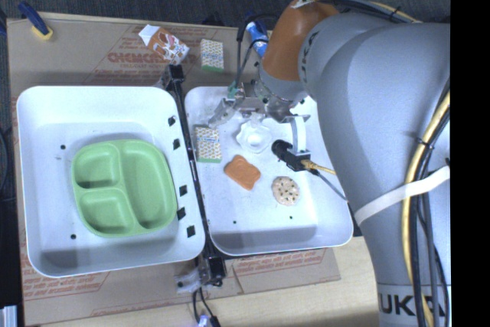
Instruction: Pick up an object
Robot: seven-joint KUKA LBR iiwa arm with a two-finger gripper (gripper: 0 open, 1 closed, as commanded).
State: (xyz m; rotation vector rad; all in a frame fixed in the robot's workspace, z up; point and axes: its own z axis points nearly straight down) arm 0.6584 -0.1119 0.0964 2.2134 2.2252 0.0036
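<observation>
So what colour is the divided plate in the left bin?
Light green: the divided plate, clearest in the camera view.

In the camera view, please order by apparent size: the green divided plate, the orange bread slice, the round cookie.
1. green divided plate, by far the largest
2. orange bread slice
3. round cookie, only slightly smaller than the bread, so this ranking is unsure

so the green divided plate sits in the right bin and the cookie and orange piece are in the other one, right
Not quite. The camera view shows the green divided plate in the left bin, not the right. The cookie and orange piece lie in the right bin.
</observation>
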